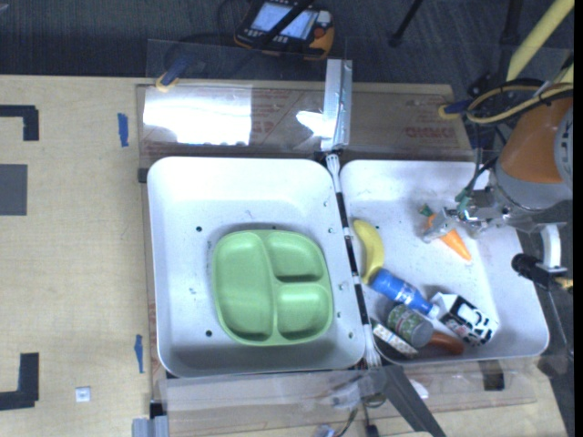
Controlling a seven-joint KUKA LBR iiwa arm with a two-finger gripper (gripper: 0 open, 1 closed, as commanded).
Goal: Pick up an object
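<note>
Over the right bin (510,335), near its upper right part, the grey arm (537,167) with its orange band reaches in from the right, and its pincer (453,218) sits low over the white floor. An orange carrot-shaped toy (455,241) lies right at the pincer tip, touching or nearly touching it, but whether the toy is actually between the fingers cannot be told, nor whether the pincer is open or closed, since the metal parts blur together there. Further left in the same bin, a yellow banana (369,248) lies close to the wall shared with the other bin. Below the banana, a blue bottle (401,290) lies tilted, and just beside it a dark can (409,326) rests near the bin's lower edge. A small white and black object (466,317) sits to the right of the can, touching or nearly touching it. The left bin (173,271) holds a green divided plate (271,285) with three compartments, lying flat near the middle. Both bins rest on the wooden table (73,244).
</note>
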